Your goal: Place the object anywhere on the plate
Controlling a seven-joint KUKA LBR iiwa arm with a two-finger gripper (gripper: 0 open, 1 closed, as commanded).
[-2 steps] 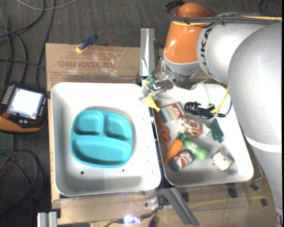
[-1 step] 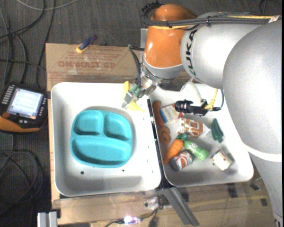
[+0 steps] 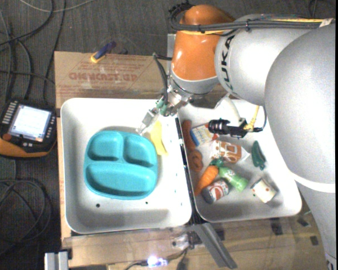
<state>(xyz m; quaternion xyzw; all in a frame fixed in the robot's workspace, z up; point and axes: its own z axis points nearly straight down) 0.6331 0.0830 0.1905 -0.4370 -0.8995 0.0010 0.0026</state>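
A blue plate (image 3: 122, 165) with three compartments lies in the left bin (image 3: 73, 207). My gripper (image 3: 148, 121) hangs over the back right part of that bin, just beyond the plate's far right corner. A flat yellow object (image 3: 158, 138) sits right under the gripper's tip, touching it and overlapping the plate's right rim. The view does not let me tell whether the yellow object is gripped or just lies beside the plate.
The right bin (image 3: 281, 210) holds a carrot (image 3: 208, 177), a green bottle (image 3: 234, 179), a soda can (image 3: 216, 192), a white cube (image 3: 263, 191), a dark green piece (image 3: 258, 155) and packets (image 3: 227, 150). The arm's bulk covers that bin's back right.
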